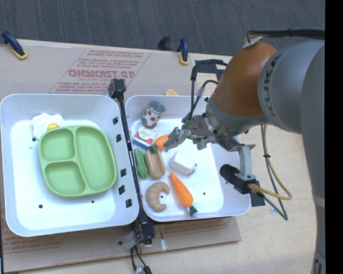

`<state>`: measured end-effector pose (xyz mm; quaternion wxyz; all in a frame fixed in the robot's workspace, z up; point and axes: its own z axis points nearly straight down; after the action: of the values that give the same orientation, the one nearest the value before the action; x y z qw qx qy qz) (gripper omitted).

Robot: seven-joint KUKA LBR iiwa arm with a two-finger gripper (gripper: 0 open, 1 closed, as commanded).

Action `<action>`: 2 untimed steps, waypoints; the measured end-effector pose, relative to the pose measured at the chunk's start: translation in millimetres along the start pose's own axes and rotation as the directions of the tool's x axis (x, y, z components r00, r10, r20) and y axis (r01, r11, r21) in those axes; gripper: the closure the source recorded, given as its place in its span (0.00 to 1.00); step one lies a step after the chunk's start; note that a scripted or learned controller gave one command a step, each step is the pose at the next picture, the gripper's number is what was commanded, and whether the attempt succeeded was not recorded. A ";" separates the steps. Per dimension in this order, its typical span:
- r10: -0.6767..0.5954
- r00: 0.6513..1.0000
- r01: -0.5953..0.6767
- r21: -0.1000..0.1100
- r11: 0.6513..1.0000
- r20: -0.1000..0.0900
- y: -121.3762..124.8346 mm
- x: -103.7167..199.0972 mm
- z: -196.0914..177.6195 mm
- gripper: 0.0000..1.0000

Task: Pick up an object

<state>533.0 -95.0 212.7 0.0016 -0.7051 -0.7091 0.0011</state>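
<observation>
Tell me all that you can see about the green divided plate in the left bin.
The green divided plate is pale green, looks like matte plastic, and has a rounded rectangular shape with three compartments: one long and two smaller. It lies flat, slightly turned, on the floor of the left white bin, toward the upper left part. All three compartments hold nothing. A white and yellow fried-egg toy sits at its upper left corner, seemingly touching or partly under the rim. The gripper is over the right bin, away from it.

A green three-compartment plate [77, 160] sits in the left bin [14, 204], overlapping a fried-egg toy [47, 122]; blue clamps [15, 44] grip the cardboard [97, 67].
</observation>
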 end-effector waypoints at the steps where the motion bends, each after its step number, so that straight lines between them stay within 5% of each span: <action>1: -0.002 1.000 0.002 0.001 1.000 0.001 -56.7 52.2 21.9 0.00; 2: 0.000 1.000 0.000 0.000 1.000 0.001 -56.9 -12.6 69.3 0.00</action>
<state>475.8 -107.9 143.6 0.0013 -0.7050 -0.7092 0.0016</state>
